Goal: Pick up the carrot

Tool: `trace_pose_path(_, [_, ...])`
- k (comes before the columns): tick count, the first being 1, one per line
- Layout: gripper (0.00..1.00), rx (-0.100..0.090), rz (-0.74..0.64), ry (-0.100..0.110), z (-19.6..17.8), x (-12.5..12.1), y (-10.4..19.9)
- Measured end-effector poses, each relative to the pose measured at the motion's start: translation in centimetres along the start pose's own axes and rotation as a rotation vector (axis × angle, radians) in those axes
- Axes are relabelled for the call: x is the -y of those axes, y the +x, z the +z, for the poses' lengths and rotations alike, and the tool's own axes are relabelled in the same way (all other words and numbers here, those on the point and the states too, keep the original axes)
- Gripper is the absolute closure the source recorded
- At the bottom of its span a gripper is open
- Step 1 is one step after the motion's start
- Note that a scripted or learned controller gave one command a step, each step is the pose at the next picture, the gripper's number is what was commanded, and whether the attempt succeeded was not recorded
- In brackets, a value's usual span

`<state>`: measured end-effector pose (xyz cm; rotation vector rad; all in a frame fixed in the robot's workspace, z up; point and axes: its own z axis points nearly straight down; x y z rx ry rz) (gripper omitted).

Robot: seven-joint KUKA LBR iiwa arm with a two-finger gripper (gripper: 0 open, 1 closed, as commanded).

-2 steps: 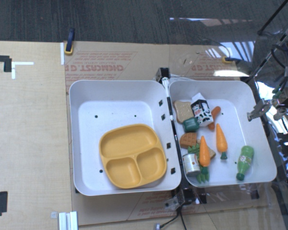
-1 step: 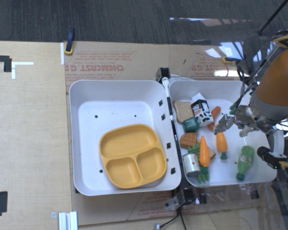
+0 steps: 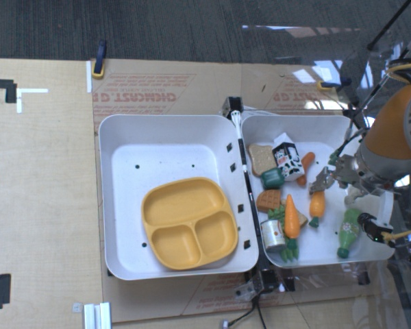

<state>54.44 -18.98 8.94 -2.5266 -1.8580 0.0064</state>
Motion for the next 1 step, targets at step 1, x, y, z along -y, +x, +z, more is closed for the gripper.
trace_pose_path(1, [1.0,0.0,-0.003,0.005,-0.66,0.0,0.02])
